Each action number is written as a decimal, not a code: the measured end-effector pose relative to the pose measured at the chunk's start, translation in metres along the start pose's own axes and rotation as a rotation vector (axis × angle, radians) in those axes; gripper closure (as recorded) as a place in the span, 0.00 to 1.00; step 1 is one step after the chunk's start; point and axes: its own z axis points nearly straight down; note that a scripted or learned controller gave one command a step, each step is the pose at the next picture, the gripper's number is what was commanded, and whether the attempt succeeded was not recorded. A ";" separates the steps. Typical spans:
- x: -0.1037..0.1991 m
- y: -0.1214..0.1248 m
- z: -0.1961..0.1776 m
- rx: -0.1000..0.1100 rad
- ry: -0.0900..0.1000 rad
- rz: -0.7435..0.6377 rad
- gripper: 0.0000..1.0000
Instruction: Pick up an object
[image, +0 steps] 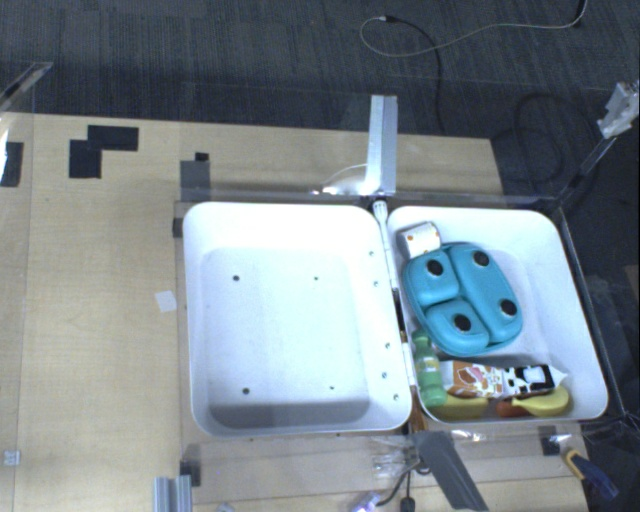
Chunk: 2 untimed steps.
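A: Step? Hand state?
B: Pre-approach; hand state cannot tell. Blue toy (462, 298) in right bin (560, 250), against its left wall.
A: Next: reach in above toy.

toy (461, 297) in right bin (560, 260), carton (497, 380) before

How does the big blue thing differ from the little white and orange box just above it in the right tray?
The blue object is far larger than the small box. It is rounded and lobed, with dark round holes in its top; the box is flat-sided and rectangular. It is one turquoise colour throughout, while the box is white with an orange patch. Both lie in the right bin, near its left wall, close together.
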 end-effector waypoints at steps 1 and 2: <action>0.001 0.002 -0.014 -0.007 -0.005 -0.006 1.00; 0.002 0.003 -0.027 -0.014 -0.010 -0.012 1.00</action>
